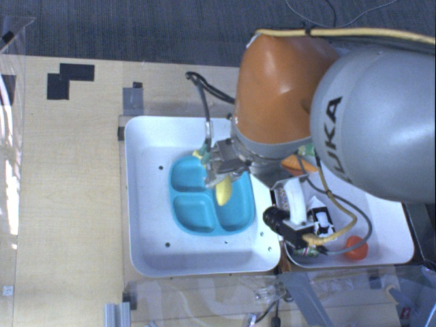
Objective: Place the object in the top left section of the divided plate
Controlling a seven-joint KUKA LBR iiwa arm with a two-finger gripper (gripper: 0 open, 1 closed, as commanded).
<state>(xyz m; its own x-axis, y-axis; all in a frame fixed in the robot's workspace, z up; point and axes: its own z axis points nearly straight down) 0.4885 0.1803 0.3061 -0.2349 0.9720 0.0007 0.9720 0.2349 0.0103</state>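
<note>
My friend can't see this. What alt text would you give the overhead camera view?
A grey and orange robot arm reaches from the right over a blue three-section plastic plate lying in the left white bin, its gripper just above a yellow object at the plate. A small red object lies in the right bin.

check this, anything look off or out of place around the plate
Nothing is spilled or broken. The blue plate sits flat in the left bin. A yellow object hangs just under the tool, over the plate's right side. A red object lies in the right bin.
</note>
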